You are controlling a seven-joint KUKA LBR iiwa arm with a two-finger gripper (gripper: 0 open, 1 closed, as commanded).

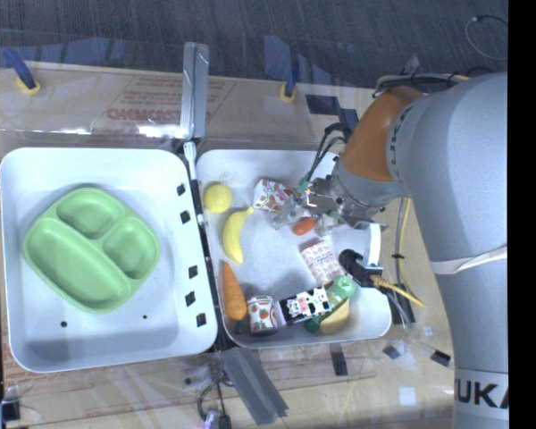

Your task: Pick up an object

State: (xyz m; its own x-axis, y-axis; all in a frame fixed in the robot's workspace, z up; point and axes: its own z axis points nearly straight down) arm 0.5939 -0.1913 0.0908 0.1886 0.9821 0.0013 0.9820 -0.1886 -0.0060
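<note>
Tool (314, 199) sits low near my right bin's (277, 161) far edge; grip state I cannot tell. Small orange piece (305, 226) lies just beneath it.

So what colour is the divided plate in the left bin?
Light green plate, clearest in the camera view.

You are looking down on a desk (89, 105) with two white bins. The left bin (27, 329) holds a green divided plate (92, 247). In the right bin (277, 164) lie a lemon (218, 197), a banana (235, 234), a carrot (233, 294), a small can (262, 314), a cow-print carton (305, 306) and snack packets (320, 259). The grey arm (447, 177) reaches in from the right, its gripper (309, 206) low over a packet (273, 195) and a small orange piece (305, 226).
</note>
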